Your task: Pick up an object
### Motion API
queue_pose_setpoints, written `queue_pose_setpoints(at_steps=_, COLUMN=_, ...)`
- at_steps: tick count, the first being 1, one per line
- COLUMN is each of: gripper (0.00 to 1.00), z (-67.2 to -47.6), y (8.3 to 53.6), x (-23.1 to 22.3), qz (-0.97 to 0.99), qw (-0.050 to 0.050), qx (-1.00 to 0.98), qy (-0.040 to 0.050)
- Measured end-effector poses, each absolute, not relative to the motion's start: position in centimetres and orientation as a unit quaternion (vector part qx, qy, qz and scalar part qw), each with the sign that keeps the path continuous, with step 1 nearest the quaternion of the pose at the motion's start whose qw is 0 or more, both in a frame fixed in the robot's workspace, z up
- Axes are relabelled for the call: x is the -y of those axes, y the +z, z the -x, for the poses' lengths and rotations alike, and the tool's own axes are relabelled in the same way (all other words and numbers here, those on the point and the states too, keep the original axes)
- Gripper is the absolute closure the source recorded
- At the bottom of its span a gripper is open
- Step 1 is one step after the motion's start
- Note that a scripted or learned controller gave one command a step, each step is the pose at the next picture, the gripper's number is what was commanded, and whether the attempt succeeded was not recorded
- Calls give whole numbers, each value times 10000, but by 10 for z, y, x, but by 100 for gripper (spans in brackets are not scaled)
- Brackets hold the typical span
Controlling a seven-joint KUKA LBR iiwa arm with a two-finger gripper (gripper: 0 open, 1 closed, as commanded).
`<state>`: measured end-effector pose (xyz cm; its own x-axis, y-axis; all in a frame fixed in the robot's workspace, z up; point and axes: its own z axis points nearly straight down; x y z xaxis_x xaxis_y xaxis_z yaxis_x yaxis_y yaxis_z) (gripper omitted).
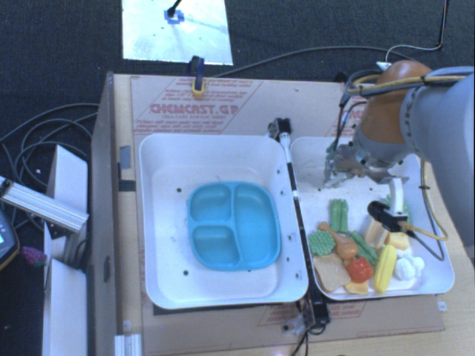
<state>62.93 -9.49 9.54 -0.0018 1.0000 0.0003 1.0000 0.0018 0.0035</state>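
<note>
Camera view looks down on a heap of toy food piled in the near part of the right bin: green beans, a red piece, a yellow corn cob, a slice of bread. Just beyond the heap, the gripper hangs low over bare bin floor; whether it is open or closed cannot be told. A blue divided plate lies in the left bin.

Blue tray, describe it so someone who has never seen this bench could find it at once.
Look in the left bin of the two white bins. The blue tray lies flat near its middle, apart from the toy food piled in the right bin. It is light blue, rounded, with three compartments.
</note>
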Motion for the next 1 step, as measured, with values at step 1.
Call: queue_pose_setpoints(at_steps=1, gripper=0, z=-629, y=95, x=95, qz=-7064, qw=10, qx=-7078, qy=12)
